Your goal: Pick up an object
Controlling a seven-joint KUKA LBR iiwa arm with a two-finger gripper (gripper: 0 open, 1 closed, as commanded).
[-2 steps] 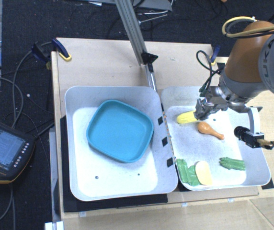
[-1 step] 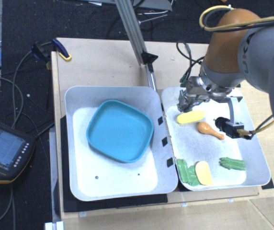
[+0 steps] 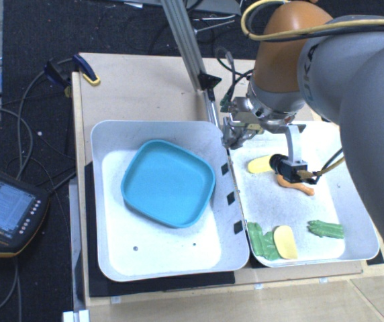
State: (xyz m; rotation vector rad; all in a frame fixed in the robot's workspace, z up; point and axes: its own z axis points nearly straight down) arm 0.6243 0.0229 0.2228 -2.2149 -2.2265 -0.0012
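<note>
My gripper (image 3: 234, 137) hangs low over the far left corner of the right bin (image 3: 353, 247), close to the wall between the two bins. Just right of it and a little nearer lies a yellow piece (image 3: 260, 164). An orange piece (image 3: 297, 184) lies beyond that, partly under the wrist. Near the front of this bin there is a green piece (image 3: 263, 241) beside a yellow oval (image 3: 285, 242), and another green piece (image 3: 325, 229) lies to the right. I see nothing between the fingers.
A blue square plate (image 3: 168, 183) lies tilted in the left bin (image 3: 111, 247). A slanted metal rail (image 3: 185, 39) runs down to the bins' far edge. The arm covers the right bin's far right part.
</note>
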